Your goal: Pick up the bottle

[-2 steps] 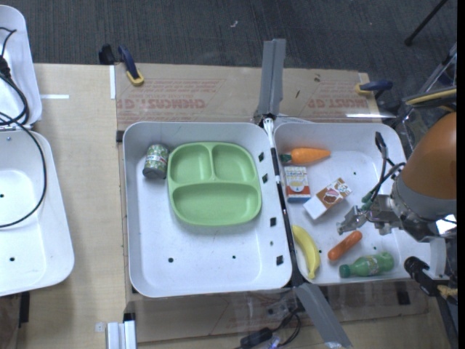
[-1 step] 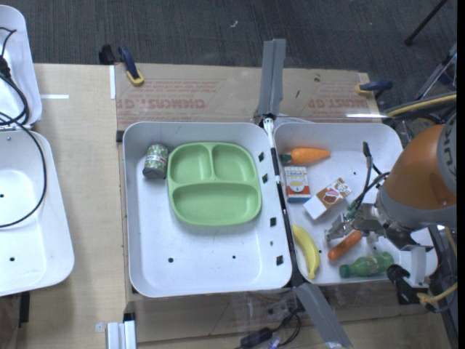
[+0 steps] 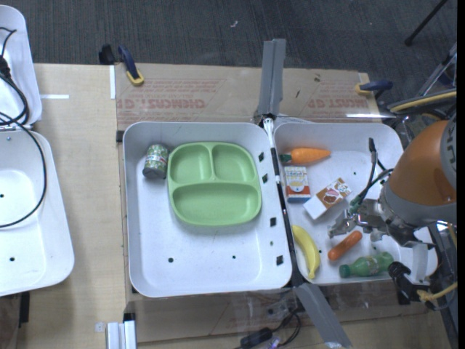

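Pick not done, by the look of it. The small green plastic bottle (image 3: 367, 266) is seen lying on its side on the floor of the right-hand shallow white bin (image 3: 341, 140), near the front wall, just right of the yellow banana (image 3: 307, 249) and just below the short orange carrot-like piece (image 3: 344, 245). Nothing is seen lifted.

Left to do: descent onto the bottle, grasp, lift.

Arm pose: the grey arm with orange band (image 3: 430, 171) is reached in from the right, wrist low over the bin's right-front area. The metal two-finger gripper (image 3: 354, 222) is placed above the orange piece, short of the bottle and up-left of it. State of the jaws cannot be told; nothing is visibly clamped.

Likely risk: the orange piece and banana are crowded against the bottle, so a wrong grab is possible.
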{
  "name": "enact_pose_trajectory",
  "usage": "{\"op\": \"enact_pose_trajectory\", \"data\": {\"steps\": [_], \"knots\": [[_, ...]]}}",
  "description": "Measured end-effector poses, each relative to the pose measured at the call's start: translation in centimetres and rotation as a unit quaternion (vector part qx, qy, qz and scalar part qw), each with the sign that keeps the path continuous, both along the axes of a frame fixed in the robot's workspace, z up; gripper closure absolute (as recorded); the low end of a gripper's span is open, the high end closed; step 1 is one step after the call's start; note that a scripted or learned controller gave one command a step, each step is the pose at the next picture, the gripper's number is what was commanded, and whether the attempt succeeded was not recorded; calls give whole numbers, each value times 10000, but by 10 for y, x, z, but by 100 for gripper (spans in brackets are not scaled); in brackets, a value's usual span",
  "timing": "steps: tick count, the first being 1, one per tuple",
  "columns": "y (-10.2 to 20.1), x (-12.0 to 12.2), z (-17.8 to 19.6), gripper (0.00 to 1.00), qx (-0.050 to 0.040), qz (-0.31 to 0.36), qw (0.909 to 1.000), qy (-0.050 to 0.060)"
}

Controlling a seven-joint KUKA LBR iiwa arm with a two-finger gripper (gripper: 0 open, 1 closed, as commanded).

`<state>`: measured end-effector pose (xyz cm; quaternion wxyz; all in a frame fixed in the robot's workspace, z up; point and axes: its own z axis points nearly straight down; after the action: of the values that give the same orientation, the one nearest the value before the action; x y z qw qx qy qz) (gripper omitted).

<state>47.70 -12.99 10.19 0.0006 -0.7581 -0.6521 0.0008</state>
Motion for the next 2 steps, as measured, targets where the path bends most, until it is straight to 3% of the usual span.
{"op": "enact_pose_trajectory", "data": {"steps": [1, 2], "knots": [[75, 11, 89, 0, -10, -1339, 9910, 2], [29, -1, -9, 0, -5, -1614, 9869, 16]]}}
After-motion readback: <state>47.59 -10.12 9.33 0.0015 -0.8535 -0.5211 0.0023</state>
